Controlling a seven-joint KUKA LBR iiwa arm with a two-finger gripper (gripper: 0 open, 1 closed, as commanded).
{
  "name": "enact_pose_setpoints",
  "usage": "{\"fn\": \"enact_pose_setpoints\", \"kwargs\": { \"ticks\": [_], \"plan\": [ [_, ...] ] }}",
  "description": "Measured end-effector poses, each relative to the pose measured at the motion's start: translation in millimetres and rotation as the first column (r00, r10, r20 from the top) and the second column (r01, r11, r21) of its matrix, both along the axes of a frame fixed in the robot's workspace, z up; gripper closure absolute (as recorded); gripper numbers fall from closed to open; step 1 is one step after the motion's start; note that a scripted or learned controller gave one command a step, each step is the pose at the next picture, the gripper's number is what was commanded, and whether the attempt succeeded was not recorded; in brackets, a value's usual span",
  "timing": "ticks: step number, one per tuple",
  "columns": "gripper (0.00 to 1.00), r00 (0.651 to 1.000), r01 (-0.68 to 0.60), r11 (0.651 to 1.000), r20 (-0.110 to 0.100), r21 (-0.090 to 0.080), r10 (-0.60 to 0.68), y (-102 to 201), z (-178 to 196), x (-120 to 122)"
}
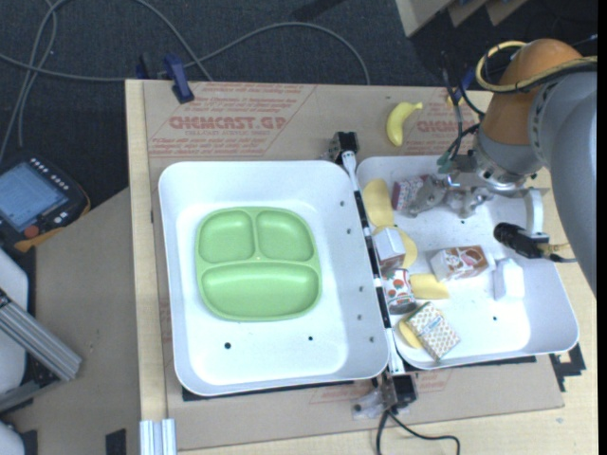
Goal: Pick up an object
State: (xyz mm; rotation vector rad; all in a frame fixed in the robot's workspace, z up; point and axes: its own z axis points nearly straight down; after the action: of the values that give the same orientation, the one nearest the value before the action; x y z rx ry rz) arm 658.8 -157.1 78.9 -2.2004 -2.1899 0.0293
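Gripper (pixel 453 195): low in right bin (pixel 555 316), top-left part.
Fingers: open/shut – can't tell.
Nearest item: small packet (pixel 409 194), just left of gripper, touching or not – unclear.
Other items: snack box (pixel 461 262) below gripper, apart; banana (pixel 402 121) on worktop (pixel 237 121), outside bin.
Left bin (pixel 180 282): green tray (pixel 256 263).

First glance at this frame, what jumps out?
The green divided plate, alone in the left bin. Then the clutter of small packets and yellow pieces along the right bin's left side, with the gripper over its upper part. A toy banana lies on the board above the bins.
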Motion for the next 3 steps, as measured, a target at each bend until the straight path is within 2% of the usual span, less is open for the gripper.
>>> {"fn": "enact_pose_setpoints", "kwargs": {
  "ticks": [1, 2, 3],
  "plan": [
    [0.00, 0.999, -0.005, 1.000, 0.038, -0.012, 0.006, 21, 6, -43],
    [0.00, 0.999, -0.005, 1.000, 0.041, -0.016, 0.005, 63, 8, 1],
    [1.00, 0.999, -0.006, 1.000, 0.043, -0.016, 0.007, 64, 17, 2]
  ]
}}
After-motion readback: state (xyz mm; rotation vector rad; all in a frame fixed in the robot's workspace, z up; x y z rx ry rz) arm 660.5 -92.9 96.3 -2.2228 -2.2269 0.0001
